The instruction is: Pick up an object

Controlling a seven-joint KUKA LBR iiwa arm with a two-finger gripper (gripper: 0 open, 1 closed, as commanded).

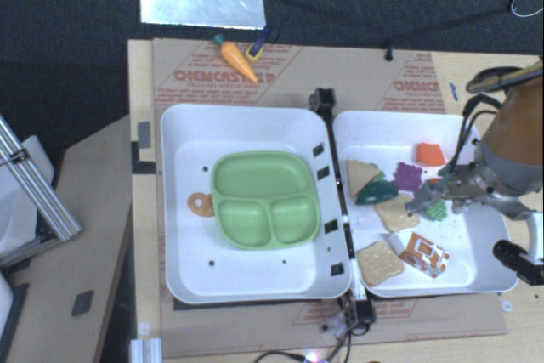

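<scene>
1. The grey arm (518, 140) rises closest to the lens, and its claw (425, 204) hangs low over the right bin. Whether the claw is spread or pressed together cannot be told. It sits right against one small green toy (437, 211), but a grip on it cannot be made out.
2. Two white bins: the right bin (382, 120) lies under the claw, and the left bin (183, 125) is well to the claw's left.
3. One green divided plate (265, 198) sits in the left bin, far left of the claw.
4. One bread slice (380, 263) lies below-left of the claw, and one wrapped packet (425, 254) just below it.
5. Two tan pieces: a wedge (363, 174) up-left and a flat piece (395, 218) just left.
6. One dark green piece (374, 194) lies left of the claw, one purple piece (408, 177) just above it, and one orange piece (430, 154) higher still.
7. One carrot (238, 62) lies outside the bins, far up-left.
8. One orange ring (201, 205) lies beside the plate, on the side away from the claw.
</scene>
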